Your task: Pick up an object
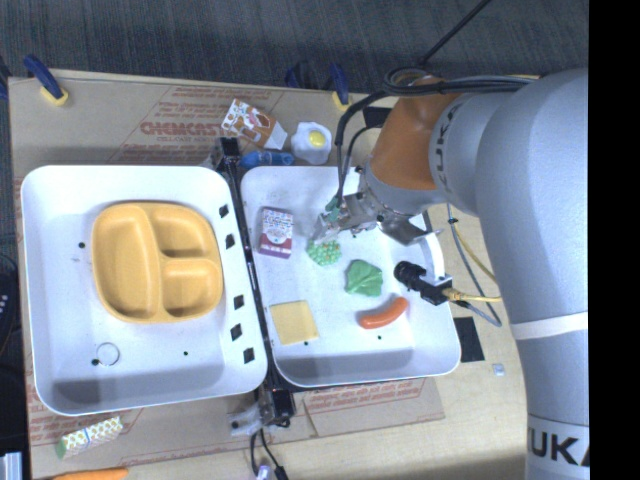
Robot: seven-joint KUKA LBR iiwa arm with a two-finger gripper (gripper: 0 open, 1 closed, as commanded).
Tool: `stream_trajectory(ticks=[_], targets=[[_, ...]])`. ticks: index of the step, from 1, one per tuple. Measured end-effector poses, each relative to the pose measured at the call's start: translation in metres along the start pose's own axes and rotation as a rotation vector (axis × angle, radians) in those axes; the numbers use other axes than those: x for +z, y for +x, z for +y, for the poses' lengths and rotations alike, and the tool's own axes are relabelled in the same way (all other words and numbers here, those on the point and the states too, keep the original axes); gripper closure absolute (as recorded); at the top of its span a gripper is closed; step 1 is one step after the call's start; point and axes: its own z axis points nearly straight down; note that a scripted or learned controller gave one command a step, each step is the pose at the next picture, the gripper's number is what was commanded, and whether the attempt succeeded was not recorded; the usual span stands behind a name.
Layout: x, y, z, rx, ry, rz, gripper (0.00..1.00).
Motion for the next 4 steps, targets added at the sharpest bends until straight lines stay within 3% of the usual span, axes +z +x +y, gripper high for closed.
stream_trajectory(ticks=[1, 2, 3, 4], targets=[[0.000, 0.000, 0.000, 0.000, 0.000, 0.000, 0.00], [0.018, 0.036, -0.018, -0.049, 0.022, 0.016, 0.00], [0.019, 0.028, 0.055, -0.138, 0.019, 0.016, 0.00], [0.019, 0.033, 0.023, 0.066, 0.024, 0.015, 0.00]])
